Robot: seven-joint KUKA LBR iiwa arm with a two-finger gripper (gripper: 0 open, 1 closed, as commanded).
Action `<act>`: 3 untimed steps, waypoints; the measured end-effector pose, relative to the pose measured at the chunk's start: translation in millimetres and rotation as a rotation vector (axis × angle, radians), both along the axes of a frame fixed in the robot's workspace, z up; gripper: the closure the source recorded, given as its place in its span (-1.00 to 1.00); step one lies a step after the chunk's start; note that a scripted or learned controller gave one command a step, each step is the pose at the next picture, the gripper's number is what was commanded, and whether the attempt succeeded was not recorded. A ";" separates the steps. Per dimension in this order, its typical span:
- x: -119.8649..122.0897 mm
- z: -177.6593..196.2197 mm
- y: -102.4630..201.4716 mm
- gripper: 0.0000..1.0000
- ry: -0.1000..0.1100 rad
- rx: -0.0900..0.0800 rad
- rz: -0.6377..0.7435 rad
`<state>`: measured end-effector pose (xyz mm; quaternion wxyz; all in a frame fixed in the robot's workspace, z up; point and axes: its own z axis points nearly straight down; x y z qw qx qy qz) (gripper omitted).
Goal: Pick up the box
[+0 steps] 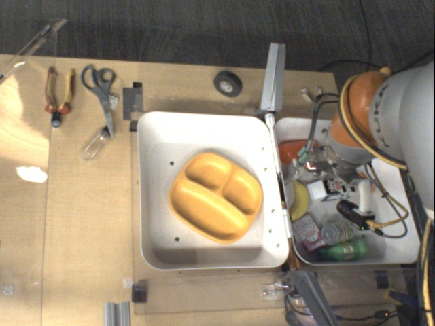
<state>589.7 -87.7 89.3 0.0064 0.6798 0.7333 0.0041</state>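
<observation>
Clutter (325,231) beneath hand (331,182)

The arm (401,114) is a thick, rounded thing, its casing pale grey and smooth with a slight sheen, and dark lettering runs along the curved shell near the top. A bright orange band (357,111) rings it above the wrist, glossy where the light catches. Below that sits a darker grey metal collar. Black cables loop out from the wrist on the left, one arcing up and over, and a thinner yellowish cable (394,212) curves round lower down. The tool end (333,178) is a cluttered cluster of small black and white parts with a red spot of light on it.
</observation>
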 end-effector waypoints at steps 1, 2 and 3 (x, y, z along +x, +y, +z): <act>4.3 87.8 -5.0 -1.00 0.007 -0.001 0.230; -3.6 7.0 -6.3 -1.00 0.007 0.000 0.191; 30.0 37.3 -50.5 -1.00 0.008 0.000 0.141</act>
